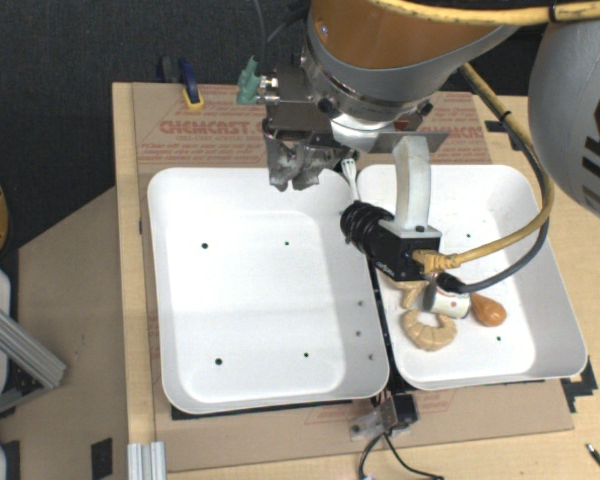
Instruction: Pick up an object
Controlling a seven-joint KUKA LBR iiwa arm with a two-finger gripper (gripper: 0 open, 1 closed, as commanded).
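My gripper [294,171] hangs over the far edge of the left bin [180,298], near the rim shared with the right bin [540,268]. I see nothing held under it. In the right bin's near part lie a tan ring-shaped object [430,332], a small orange object [489,313] and a white piece [452,307], close together. A second tan piece [412,294] is partly hidden by the black cable fitting. All of these lie well to the right of and nearer than the gripper.
A black fitting [385,241] with a yellow hose [500,243] and a white bracket [413,183] hangs from the arm over the right bin's left side. A blue-yellow clamp [190,85] and a green one [248,81] sit on the bench's far edge.
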